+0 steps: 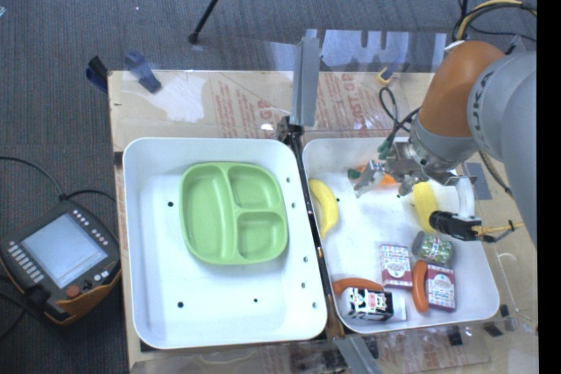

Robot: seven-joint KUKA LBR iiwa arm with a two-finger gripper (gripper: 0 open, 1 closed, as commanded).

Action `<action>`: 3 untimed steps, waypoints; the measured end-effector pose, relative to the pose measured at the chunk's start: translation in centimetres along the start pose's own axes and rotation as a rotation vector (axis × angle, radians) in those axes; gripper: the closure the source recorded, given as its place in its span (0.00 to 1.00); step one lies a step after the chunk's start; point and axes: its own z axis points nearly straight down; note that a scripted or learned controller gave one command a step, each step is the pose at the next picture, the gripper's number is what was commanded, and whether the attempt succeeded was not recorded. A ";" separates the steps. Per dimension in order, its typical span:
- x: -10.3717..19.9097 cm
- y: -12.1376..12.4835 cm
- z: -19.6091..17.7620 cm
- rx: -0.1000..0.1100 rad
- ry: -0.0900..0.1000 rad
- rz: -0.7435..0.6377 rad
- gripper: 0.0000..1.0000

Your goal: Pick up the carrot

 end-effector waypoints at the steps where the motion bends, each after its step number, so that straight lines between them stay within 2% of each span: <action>1: 0.0 0.0 -0.8 0.001 0.002 0.000 1.00; 2: 0.0 0.0 -0.8 0.002 0.002 0.000 0.00; 3: 0.7 1.3 2.4 -0.009 -0.005 0.403 0.00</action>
